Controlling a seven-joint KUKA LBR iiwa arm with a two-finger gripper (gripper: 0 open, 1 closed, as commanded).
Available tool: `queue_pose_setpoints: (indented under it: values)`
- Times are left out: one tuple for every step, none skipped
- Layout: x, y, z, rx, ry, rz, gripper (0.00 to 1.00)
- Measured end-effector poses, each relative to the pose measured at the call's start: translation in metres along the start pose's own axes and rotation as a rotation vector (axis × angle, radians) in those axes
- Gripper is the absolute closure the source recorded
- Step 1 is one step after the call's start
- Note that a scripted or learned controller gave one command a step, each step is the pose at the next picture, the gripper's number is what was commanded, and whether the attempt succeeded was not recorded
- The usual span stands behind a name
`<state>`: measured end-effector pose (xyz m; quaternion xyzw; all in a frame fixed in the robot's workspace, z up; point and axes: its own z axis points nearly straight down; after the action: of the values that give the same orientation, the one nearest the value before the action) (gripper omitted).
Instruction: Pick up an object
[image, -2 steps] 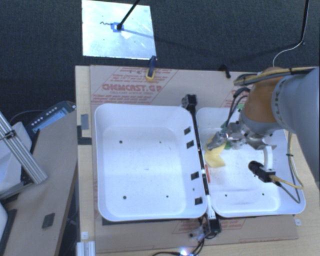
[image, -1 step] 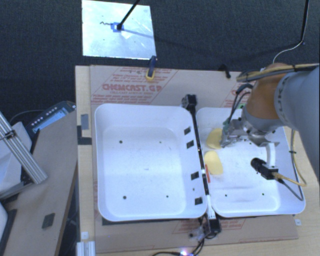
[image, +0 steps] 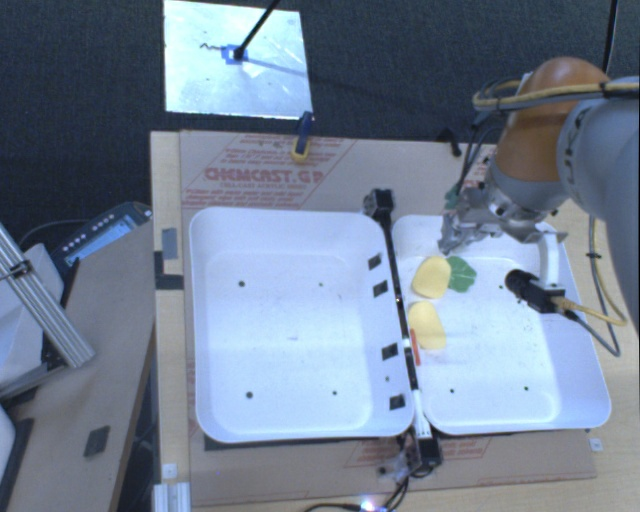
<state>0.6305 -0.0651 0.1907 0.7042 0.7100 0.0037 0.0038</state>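
Closest to us is the front edge of the bench (image: 300, 470), with a little bunch of wires (image: 412, 458) where the two bins meet. Next we see the left bin (image: 290, 330), and beside it the right bin (image: 510, 380). Our things to pick are all in the right bin, close to the wall it shares with the left one. First comes a yellow piece (image: 427, 325) lying flat. A bit farther back is a second yellow piece (image: 432, 277), and a small green piece (image: 462, 273) touches its right side. Just behind those two we see the gripper (image: 458, 237), low over the back part of the bin, hanging from the grey arm (image: 560, 140). It looks blurry to us, so we cannot tell if it is open or closed, and we see nothing held in it. We think the job is at the reaching step, and nothing has been picked up yet. Next, we think the gripper needs to come forward a little, go down over one piece, and squeeze it. That could be tricky, since the yellow and green pieces sit so close together. Farthest back we see a shiny sheet (image: 235, 60).
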Motion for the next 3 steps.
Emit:
queue_pose_setpoints:
  values:
    - [0.138,0.029,-0.097,-0.004,0.005,-0.009,1.0]
    - [0.146,-0.018,0.013,0.022,0.0,0.007,1.0]
    - [0.203,0.021,-0.128,-0.005,0.004,-0.002,1.0]
